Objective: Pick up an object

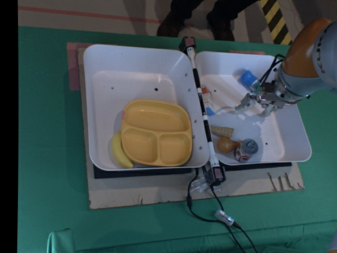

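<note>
1. Gripper [258, 105] hangs over the middle of the right bin [295, 136], with its fingers spread wide and nothing between them, so nothing is picked up yet.

2. By my judgement the task is at its early part: the arm is above the bin, but the choosing, the closing and the lifting are all left to do.

3. Things to pick in the right bin, counted:
   - one blue object [248, 78] near the far edge, just beside the gripper;
   - one small tube [207, 99] along the left wall (white with red and blue parts, I cannot tell what it is);
   - one ice-cream cone [221, 131] near the left wall;
   - one orange ball-like thing [226, 144] toward the near left corner;
   - one can [246, 150] touching or almost touching it, lying on its side.

4. Things in the left bin [105, 62], counted:
   - one yellow plate with compartments [156, 132] in the near half;
   - one banana [120, 153] at the plate's left side, touching it, near the bin's near edge.

5. Bins: two, side by side on the bench, joined by one strip [201, 101] between them.

6. Nearest candidate seems the blue object, though any of the seven things can serve the task.
</note>
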### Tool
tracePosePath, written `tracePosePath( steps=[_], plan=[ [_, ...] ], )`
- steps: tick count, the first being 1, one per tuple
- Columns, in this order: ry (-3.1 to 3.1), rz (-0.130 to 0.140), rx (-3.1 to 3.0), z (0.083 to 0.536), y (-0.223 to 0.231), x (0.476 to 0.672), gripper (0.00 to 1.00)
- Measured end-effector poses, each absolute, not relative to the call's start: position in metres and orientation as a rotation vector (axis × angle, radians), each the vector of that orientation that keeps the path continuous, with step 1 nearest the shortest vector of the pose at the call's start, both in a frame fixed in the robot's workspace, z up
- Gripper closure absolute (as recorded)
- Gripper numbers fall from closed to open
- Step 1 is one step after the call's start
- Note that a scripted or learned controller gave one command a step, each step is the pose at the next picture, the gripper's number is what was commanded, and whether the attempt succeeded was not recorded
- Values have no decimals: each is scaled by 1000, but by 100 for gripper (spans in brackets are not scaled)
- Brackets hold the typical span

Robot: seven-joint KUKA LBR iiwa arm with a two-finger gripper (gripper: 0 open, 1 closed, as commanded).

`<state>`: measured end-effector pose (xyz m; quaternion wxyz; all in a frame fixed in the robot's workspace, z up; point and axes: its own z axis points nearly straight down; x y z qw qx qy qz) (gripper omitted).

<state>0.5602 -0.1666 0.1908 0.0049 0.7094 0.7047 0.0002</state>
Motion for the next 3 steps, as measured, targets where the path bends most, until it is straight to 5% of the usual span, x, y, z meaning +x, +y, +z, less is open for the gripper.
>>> tracePosePath(
  steps=[1, 2, 3],
  plan=[
    [2190, 15, 2210, 188, -142, 502, 0],
    [2192, 19, 2207, 188, -145, 474, 0],
    [2207, 6, 2222, 210, -122, 469, 0]
  ],
)
